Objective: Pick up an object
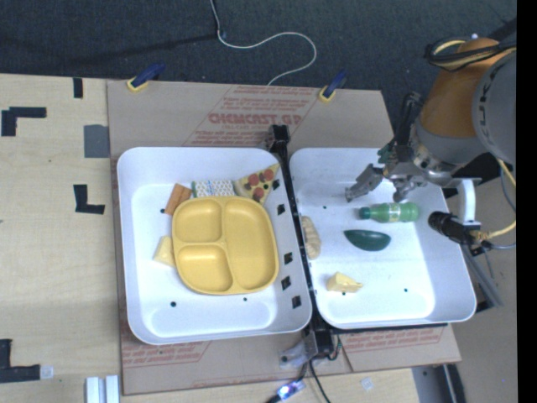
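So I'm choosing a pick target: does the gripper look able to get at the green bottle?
Probably yes. The gripper hangs open just above the green bottle, which lies alone on the right bin floor, apart from the dark green piece.

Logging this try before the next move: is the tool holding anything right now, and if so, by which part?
Nothing is held. The tool hangs open above the right bin, its fingers apart, with the green bottle lying just below them.

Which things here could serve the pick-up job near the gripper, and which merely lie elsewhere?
Near the gripper, right bin:
green bottle
dark green piece
pale yellow piece

Lying elsewhere, left bin:
yellow divided plate
small items behind the plate
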Tool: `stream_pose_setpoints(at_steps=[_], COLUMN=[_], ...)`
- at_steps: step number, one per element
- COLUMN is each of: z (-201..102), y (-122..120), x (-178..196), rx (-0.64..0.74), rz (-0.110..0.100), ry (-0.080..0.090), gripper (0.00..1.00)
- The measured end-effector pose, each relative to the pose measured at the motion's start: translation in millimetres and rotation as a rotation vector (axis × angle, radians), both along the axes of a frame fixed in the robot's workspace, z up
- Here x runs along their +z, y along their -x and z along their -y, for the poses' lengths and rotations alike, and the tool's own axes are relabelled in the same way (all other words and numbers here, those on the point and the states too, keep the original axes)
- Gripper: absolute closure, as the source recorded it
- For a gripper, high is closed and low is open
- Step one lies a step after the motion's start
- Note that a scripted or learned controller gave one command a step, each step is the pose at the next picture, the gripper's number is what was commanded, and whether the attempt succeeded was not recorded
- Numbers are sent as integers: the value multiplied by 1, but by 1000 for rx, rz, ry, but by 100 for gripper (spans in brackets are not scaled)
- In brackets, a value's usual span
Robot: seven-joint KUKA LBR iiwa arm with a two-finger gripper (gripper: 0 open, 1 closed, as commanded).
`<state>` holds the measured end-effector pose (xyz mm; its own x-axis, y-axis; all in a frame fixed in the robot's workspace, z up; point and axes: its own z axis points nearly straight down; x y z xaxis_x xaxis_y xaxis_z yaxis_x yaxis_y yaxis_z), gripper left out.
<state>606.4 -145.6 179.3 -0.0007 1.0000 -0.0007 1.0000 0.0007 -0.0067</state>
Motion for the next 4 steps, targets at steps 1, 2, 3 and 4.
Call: stream_pose_setpoints(at_steps=[1, 2, 3, 4], z=[-4, -5, -5, -2], y=[7, 7, 6, 13], x=[-63, -97, -84, -25], rx=[1, 2, 2, 0], rz=[-1, 5, 7, 9], ry=[-1, 1, 0, -1], gripper=[0, 0, 100, 100])
